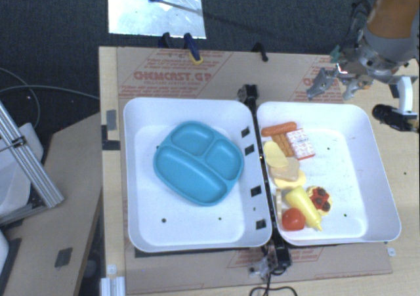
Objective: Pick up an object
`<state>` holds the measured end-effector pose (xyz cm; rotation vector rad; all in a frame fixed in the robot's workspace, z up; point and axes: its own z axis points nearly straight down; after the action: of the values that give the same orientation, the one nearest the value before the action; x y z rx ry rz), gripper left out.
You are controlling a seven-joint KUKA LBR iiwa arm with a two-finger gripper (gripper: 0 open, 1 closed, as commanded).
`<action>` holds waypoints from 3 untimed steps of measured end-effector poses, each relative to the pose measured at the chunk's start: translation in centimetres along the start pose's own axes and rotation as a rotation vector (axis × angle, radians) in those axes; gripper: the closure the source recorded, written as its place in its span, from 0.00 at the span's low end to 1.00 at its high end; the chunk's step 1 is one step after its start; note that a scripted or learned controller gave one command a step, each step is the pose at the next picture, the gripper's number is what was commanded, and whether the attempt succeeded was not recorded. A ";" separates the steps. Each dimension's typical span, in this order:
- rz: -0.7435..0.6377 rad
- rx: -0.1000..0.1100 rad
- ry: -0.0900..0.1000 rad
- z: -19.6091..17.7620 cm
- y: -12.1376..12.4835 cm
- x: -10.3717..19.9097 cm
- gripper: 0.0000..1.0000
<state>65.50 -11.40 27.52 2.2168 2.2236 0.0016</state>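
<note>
A robotics lab: a cardboard-covered bench (216, 68) holds two white bins (197, 114) clamped side by side at frame centre, aluminium framing (23, 163) stands at the left edge, and cables (46, 91) trail over dark carpet (52, 12) upper left.

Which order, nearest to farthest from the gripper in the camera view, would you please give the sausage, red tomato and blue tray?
From the gripper:
1. Sausage, top of the right bin.
2. Red tomato, the right bin's near corner.
3. Blue tray, left bin.
</note>
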 end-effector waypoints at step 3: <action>-0.002 -0.004 0.000 18.9 -4.9 1.0 0.00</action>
<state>60.68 -10.39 8.58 2.2127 2.2231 0.0057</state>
